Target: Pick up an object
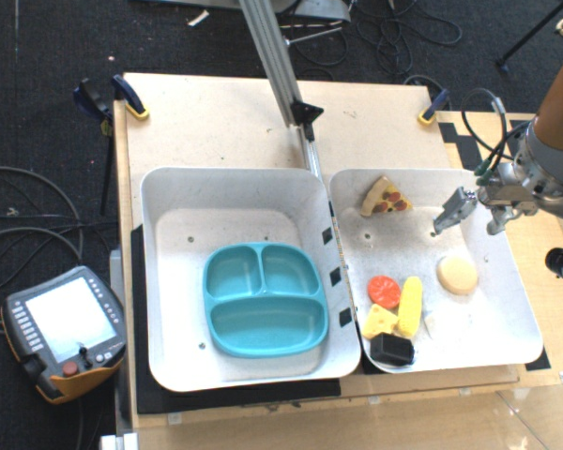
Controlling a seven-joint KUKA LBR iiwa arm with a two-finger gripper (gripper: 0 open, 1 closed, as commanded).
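Gripper (471, 216): hanging over the far right part of the right bin, fingers spread apart, nothing between them as far as I can see. One finger (450, 212) sticks out toward the left, the other sits closer to the bin's right rim.
Arm (547, 148): comes in from the right edge, grey with an orange bit up top and cables looped around the wrist.
Right bin (525, 331): white and shallow, this is where all the small stuff is.
Pale round thing (458, 275): cream-coloured ball-ish object, just below the gripper and not touching it.
Pizza slice (385, 198): toy wedge near the far edge of the bin, left of the gripper.
Red piece (385, 291): tomato-looking, sits right against the yellow corn (410, 307).
Yellow wedge (379, 322): tucked under the red piece, touching the corn.
Black block (392, 349): at the near rim, just below the yellow bits.
Left bin (169, 204): holds a teal divided tray (263, 299) with three compartments, sitting near the middle.
Pendant (64, 331): orange and grey handheld on the floor, left of the bench.
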